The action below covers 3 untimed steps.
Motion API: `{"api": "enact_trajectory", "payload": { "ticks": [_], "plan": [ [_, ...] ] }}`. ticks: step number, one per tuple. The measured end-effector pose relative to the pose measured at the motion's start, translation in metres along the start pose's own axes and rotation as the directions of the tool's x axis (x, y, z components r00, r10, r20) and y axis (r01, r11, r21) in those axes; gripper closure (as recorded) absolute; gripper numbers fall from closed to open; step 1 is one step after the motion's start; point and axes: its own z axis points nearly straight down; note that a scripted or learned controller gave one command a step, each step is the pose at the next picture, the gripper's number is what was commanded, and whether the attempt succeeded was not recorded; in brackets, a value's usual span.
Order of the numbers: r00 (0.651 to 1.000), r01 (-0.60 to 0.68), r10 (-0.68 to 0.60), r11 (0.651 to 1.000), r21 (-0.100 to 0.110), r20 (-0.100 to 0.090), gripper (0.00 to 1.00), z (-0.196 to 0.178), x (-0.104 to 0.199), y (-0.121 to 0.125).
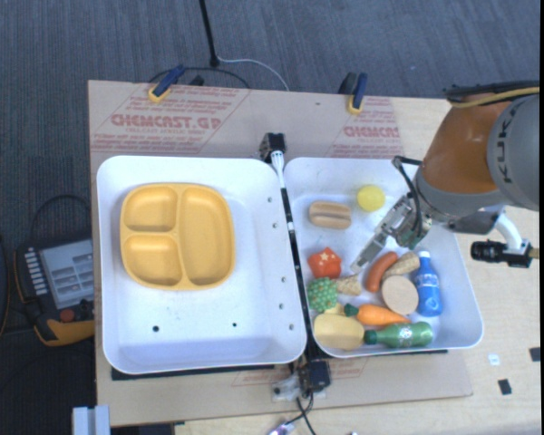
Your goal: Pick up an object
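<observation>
nearest the front rim of the right bin (471, 329) lie a green bottle (401, 336), a pale potato-like piece (338, 332) and a carrot (379, 315). behind them the jaws (370, 252) hang low over a red sausage (380, 271), just beside the tomato (325, 263); whether they stand apart or together i cannot tell. a good try would centre on one item, clear of its neighbours, before closing. farther back sit a hot dog bun (330, 214) and a yellow ball (371, 198).

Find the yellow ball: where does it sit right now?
The yellow ball lies in the right bin, near its far edge, just right of the hot dog.
</observation>
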Motion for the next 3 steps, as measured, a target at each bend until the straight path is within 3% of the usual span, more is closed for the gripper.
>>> {"api": "enact_trajectory", "payload": {
  "ticks": [1, 2, 3],
  "plan": [
    [0.972, 0.234, -0.234, 0.972, -0.001, 0.002, 0.00, 0.014, 0.025, 0.006],
    [0.880, 0.474, -0.473, 0.881, -0.006, 0.034, 0.00, 0.016, 0.038, -0.002],
    [0.641, 0.768, -0.768, 0.641, 0.000, 0.023, 0.00, 0.017, 0.004, -0.045]
  ]
}}
